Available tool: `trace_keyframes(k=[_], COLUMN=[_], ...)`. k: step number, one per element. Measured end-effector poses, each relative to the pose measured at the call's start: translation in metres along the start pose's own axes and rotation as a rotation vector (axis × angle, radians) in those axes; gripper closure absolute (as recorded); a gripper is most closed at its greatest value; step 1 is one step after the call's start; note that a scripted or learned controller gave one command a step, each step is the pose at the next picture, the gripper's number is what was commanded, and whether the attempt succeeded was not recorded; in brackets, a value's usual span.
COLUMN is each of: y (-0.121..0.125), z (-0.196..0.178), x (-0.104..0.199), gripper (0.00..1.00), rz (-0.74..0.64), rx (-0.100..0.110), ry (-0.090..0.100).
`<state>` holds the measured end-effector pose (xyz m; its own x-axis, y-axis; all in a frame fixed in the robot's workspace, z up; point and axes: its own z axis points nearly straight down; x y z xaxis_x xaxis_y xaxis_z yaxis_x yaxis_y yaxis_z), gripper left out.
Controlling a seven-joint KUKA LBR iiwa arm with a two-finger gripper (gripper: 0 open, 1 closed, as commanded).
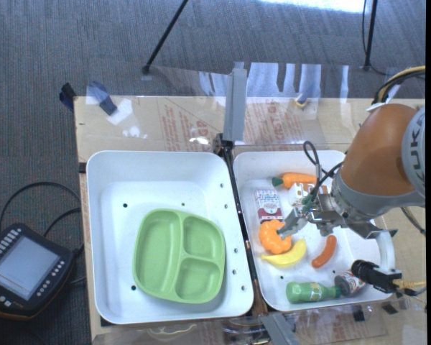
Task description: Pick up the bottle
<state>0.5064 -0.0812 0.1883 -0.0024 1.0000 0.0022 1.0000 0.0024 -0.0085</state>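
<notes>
The green bottle lies on its side along the near edge of the right bin, cap end toward a small can just beside it. The arm reaches in from the right, its orange band bulging over the bin's far corner, and the end effector hangs over the middle of that bin, well apart from the bottle; its fingers look slightly parted, and there is nothing between them. Right under the fingertips sits an orange toy, touching a yellow banana that curves below it. A small red-and-white carton lies to the left of the end effector, a carrot lies toward the back of the bin, and a red sausage-shaped piece lies between the banana and the can. The left bin holds a green divided plate. Both bins rest on the desk, and a teach pendant sits on the floor to the left.
</notes>
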Motion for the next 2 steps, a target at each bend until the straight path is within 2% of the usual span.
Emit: trace_keyframes(k=[1, 2], y=[0.000, -0.013], z=[-0.007, -0.111], x=[0.000, 0.085], gripper=[1.00, 1.00], rz=[0.003, 0.220], rx=[0.006, -0.003], ry=[0.002, -0.003])
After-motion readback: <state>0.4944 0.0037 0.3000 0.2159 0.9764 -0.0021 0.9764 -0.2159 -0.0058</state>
